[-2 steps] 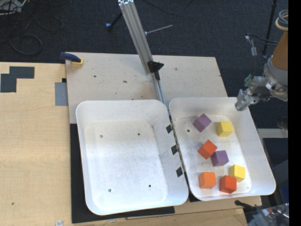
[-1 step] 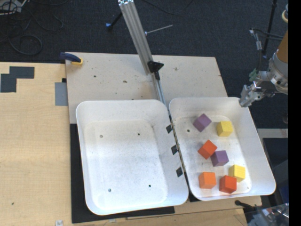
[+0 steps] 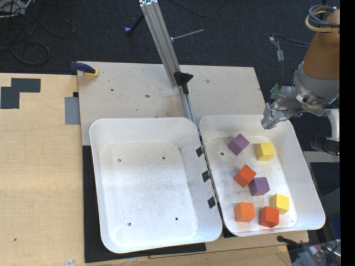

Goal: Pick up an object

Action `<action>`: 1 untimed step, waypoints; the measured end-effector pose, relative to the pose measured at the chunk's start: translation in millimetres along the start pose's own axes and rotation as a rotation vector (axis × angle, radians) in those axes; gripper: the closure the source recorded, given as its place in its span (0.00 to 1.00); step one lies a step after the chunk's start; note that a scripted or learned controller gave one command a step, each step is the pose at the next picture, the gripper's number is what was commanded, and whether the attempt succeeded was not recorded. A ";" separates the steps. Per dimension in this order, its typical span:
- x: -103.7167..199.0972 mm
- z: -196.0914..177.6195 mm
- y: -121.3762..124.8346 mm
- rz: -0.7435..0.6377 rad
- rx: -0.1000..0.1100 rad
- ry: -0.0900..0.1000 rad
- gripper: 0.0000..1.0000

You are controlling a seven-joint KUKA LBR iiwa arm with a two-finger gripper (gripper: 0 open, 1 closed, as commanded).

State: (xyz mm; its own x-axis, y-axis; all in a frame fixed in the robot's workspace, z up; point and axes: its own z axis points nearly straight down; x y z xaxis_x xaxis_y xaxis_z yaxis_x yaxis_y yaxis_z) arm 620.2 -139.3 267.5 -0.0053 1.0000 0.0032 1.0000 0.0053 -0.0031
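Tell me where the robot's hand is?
The hand hovers over the right bin's far corner, just above the yellow cube.

Two shallow white bins side by side on the bench: left bin (image 3: 111, 148) bare, right bin (image 3: 299, 165) holding seven blocks. Purple block (image 3: 238, 144) beside yellow block (image 3: 264, 151); below, red-orange block (image 3: 244, 175) touching second purple block (image 3: 258, 185); lowest, orange block (image 3: 244, 211), red block (image 3: 269, 216), second yellow block (image 3: 280, 202). Gripper (image 3: 270, 118) above the right bin's far corner, grasping nothing.
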 end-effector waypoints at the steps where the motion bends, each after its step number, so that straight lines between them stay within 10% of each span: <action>1: 53.9 -1.5 -3.6 0.001 0.000 0.000 1.00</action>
State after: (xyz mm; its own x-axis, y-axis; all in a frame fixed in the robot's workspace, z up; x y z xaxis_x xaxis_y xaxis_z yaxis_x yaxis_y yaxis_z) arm 616.3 -85.4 269.2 -0.0042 1.0000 0.0031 1.0000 0.0043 -0.0033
